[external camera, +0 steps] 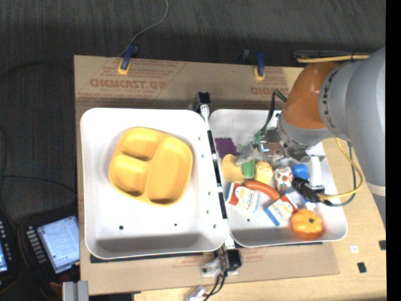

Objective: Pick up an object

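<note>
The right bin (332,231) holds a heap of small toys. Among them are a purple piece (225,146), a pale yellow piece (230,168), a green piece (249,168), a red-orange pepper (262,189), two small cartons (245,197) (280,211), a spotted white ball (284,178), a blue piece (301,170) and an orange pumpkin (307,223). My gripper (263,147) hangs low over the middle of this heap, just above the green and yellow pieces. Nothing is visibly lifted off the heap.
The left bin (94,187) carries a yellow three-part dish (150,165). A raised divider (212,162) separates the two bins. The grey arm with its orange band (307,102) covers the right bin's far right corner.
</note>
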